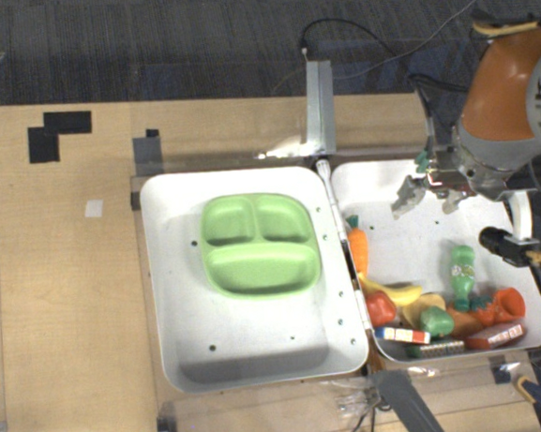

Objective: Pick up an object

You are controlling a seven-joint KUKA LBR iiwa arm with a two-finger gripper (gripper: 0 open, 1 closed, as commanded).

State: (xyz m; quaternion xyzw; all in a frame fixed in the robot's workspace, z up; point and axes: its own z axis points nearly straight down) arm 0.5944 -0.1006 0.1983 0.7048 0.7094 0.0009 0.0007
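Your claw (426,197) is hovering open and empty near the right bin's (380,177) far edge, while the green bottle (462,270) is lying apart toward its near right corner.

The toys lie in the bin on the right side of the frame, piled along its bottom edge. An orange carrot (358,250) lies by the left wall. Below it sit a red pepper (380,310), a yellow banana (407,296) and a green ball (438,320). A green bottle (462,271) lies further right.
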